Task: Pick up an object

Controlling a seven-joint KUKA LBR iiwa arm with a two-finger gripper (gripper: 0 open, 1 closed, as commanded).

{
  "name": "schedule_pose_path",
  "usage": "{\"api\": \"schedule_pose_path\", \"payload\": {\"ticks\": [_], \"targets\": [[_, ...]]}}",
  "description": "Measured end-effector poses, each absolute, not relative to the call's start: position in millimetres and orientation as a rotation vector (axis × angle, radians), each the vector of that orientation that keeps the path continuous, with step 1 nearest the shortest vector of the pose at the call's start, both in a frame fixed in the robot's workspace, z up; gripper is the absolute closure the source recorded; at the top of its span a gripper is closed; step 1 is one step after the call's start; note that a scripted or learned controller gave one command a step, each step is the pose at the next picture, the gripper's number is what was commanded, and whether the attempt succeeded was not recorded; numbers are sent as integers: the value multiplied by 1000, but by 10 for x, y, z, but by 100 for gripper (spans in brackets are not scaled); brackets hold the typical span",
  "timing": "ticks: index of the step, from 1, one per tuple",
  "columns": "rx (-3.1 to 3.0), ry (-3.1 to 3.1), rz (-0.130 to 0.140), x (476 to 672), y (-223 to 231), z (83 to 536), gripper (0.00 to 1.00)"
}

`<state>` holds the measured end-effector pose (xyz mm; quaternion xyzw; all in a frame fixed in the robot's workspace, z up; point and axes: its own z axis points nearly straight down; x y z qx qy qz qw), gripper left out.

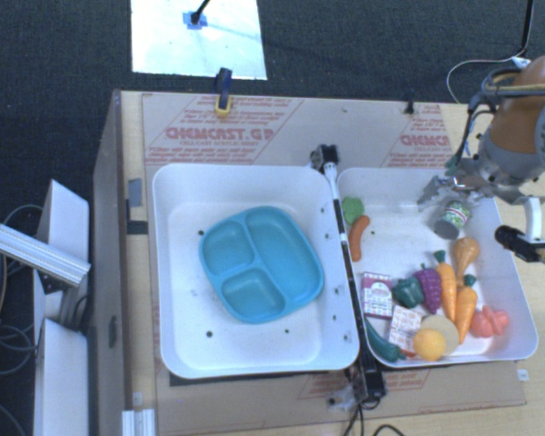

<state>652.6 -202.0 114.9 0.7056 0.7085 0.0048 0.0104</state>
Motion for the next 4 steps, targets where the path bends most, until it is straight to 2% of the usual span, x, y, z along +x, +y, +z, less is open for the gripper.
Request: {"api": "schedule_pose_path", "payload": {"ticks": [1, 2, 3, 4], "targets": [[2197, 2205, 19, 6401, -1904, 1048, 0], [2212, 2222, 4, 6700, -2015, 1638, 0], [2219, 2223, 1, 6367, -1998, 1013, 0], [2218, 2224, 1, 6143, -1746, 842, 0]]}}
